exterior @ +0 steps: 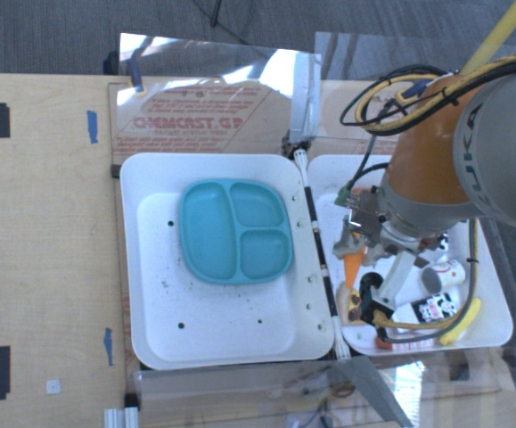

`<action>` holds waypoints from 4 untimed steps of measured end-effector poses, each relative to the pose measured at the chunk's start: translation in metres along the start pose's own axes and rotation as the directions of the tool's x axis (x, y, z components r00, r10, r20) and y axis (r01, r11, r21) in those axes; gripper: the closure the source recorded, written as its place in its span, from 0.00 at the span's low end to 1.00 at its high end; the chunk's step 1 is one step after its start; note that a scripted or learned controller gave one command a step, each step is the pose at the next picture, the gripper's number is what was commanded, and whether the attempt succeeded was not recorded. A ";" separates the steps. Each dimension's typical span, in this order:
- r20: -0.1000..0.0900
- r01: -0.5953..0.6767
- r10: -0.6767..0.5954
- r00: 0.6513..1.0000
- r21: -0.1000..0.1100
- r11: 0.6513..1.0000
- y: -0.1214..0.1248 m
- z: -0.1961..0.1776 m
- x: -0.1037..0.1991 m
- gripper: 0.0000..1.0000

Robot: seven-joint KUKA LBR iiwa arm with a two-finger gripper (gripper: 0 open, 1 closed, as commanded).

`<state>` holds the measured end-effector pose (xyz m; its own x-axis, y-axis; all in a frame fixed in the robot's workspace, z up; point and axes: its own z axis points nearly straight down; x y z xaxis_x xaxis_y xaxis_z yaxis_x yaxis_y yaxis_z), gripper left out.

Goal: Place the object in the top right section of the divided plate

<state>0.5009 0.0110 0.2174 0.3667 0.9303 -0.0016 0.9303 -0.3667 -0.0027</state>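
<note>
Wooden bench (44,239), two white bins (151,275) | divided plate (236,232) centre-left of frame | gripper (357,237) right of centre, open or closed I cannot tell | probable object: orange piece (353,267) just below it, seems light, stiff, slippery; grip across middle

Two white bins (151,275), one teal divided plate (206,232) (three sections).

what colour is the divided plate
Plain light teal blue, no pattern. The divided plate shows best in the camera view, lying in the left bin.
</note>
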 end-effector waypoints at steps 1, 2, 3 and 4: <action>-0.001 0.043 -0.043 0.999 -0.001 0.999 0.029 0.033 0.073 1.00; 0.000 -0.140 0.140 0.990 -0.001 0.990 -0.021 -0.044 0.050 1.00; 0.000 -0.139 0.139 0.990 -0.001 0.990 -0.021 -0.044 0.050 0.00; 0.002 -0.137 0.137 0.991 0.000 0.991 -0.021 -0.053 0.051 1.00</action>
<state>0.5001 0.0659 0.2708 0.4904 0.8715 -0.0039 0.8715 -0.4905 -0.0029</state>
